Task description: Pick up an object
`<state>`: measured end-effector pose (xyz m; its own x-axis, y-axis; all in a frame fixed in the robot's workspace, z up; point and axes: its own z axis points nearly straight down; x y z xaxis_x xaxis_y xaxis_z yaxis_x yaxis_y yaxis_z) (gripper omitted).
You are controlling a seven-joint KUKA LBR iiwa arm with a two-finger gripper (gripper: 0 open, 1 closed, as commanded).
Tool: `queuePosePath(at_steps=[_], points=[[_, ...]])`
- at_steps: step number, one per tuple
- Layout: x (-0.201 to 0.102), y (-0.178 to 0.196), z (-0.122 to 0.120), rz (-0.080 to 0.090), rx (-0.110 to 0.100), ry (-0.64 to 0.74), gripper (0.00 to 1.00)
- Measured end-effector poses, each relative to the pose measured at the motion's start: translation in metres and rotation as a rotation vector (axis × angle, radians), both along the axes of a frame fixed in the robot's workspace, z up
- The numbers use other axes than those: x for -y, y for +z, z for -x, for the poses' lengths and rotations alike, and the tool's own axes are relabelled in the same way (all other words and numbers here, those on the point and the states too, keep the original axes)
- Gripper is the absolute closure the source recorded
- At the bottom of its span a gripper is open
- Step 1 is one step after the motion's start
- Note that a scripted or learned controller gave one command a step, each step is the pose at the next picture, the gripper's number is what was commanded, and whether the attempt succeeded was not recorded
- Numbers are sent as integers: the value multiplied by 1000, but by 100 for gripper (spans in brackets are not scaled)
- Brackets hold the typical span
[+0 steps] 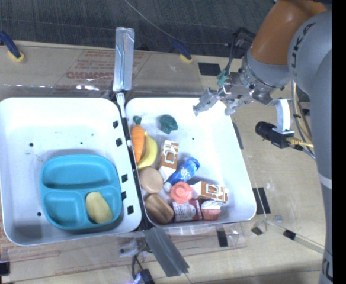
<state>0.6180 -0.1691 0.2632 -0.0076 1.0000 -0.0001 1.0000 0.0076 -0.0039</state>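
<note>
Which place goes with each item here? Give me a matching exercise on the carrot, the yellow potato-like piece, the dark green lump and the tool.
Things:
1. carrot
2. yellow piece
3. dark green lump
4. tool

Places:
A. in the blue tray, left bin
B. above the right bin's far edge
C. along the right bin's left wall, beside the banana
D. alone near the right bin's far end

Pairs: 1-C, 2-A, 3-D, 4-B
</note>
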Motion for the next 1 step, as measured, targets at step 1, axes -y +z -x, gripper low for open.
queuePosePath(at_steps=[1], points=[[32, -106, -24, -3, -10, 56, 0]])
